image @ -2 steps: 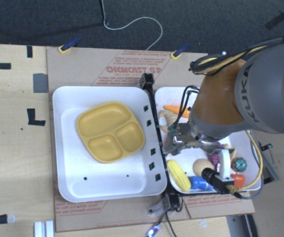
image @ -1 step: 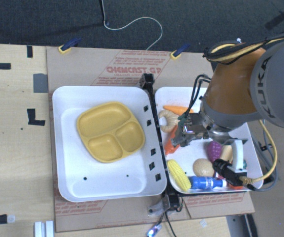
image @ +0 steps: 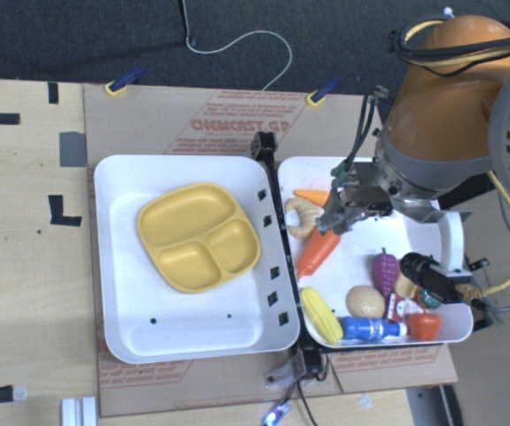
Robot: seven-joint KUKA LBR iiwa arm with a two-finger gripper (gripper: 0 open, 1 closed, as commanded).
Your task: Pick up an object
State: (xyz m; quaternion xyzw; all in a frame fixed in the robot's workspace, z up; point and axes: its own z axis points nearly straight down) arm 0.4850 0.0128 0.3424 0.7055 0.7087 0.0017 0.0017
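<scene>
The orange plastic toy carrot (image: 317, 248) lies right of frame centre in the right white bin (image: 361, 169), our gripper (image: 336, 217) at its upper end, jaws narrow around its tip, lift remaining, we judge.

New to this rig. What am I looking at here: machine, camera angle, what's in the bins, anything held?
One fixed camera looks down at a slant on a bench with two shallow white bins. The grey and orange robot arm reaches in from the right. Its gripper is low over the right bin, just above a toy carrot; whether it grips anything I cannot tell. That bin also holds a corn cob, a purple piece, a blue bottle and other toy food. The left bin holds a yellow divided plate.
</scene>
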